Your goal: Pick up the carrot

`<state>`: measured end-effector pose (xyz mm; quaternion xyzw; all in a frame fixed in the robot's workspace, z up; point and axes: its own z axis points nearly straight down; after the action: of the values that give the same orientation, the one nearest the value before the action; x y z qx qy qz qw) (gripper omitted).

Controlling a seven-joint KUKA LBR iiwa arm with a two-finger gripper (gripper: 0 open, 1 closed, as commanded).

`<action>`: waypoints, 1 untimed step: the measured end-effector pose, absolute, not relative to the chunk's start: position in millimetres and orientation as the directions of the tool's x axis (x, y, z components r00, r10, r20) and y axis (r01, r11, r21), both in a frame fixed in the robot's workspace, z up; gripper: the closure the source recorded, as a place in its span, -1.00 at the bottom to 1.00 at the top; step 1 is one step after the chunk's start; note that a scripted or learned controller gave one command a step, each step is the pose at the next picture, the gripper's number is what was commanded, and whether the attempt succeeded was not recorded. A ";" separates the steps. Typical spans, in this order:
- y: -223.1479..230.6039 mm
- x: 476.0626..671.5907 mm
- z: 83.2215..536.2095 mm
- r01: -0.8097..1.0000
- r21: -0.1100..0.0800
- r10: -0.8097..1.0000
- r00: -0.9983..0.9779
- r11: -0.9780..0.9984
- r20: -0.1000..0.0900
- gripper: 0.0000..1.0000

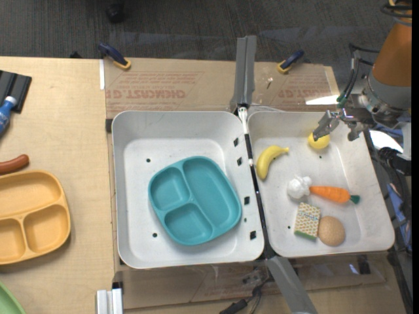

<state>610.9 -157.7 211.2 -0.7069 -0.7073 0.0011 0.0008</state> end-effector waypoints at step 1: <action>-218.2 551.9 118.0 1.000 -0.006 0.999 0.031 -0.031 0.007 -1.00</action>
<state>551.9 -218.2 118.0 -0.7180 -0.6961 -0.0004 0.0043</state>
